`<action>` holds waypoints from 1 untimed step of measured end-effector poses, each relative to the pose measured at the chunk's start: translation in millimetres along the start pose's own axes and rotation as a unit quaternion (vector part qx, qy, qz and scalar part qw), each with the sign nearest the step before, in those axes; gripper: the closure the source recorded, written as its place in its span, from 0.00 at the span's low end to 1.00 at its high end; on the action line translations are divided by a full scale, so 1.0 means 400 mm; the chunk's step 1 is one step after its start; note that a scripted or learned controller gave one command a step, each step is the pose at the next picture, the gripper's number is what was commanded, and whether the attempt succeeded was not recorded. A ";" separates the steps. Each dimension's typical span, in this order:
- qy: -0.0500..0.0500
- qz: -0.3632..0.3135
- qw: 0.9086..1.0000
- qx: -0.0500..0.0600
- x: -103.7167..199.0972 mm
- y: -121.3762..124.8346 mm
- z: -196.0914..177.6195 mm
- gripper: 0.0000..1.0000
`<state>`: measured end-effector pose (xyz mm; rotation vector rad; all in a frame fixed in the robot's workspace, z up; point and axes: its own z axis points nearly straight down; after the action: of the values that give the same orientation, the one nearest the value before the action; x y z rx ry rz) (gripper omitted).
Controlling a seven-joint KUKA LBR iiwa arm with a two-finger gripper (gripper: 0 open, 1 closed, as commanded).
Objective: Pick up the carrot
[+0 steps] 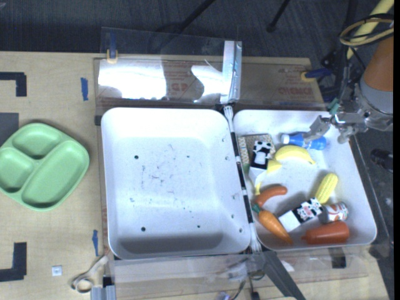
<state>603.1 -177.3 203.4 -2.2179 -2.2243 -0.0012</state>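
The hand (331, 122) hangs over the far right corner of the right bin (365, 199), next to a blue bottle (304, 141); how far it is open cannot be told. The carrot (274, 224) lies at the near left of that bin, close to the dividing wall. It is hemmed in by a red-orange pepper (270, 194) behind it and a black-and-white box (300, 215) touching its right side. A banana (294, 155), a corn cob (326, 187) and a red sausage-like piece (325, 232) crowd the rest. The left bin (169, 180) has a bare floor. A green divided plate (40, 166) sits on the desk (50, 242) well to the left.
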 end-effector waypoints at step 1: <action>-0.002 0.057 0.998 -0.011 -0.056 0.050 0.245 0.00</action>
<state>623.3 -199.4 105.6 -2.3560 -2.1062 -0.0216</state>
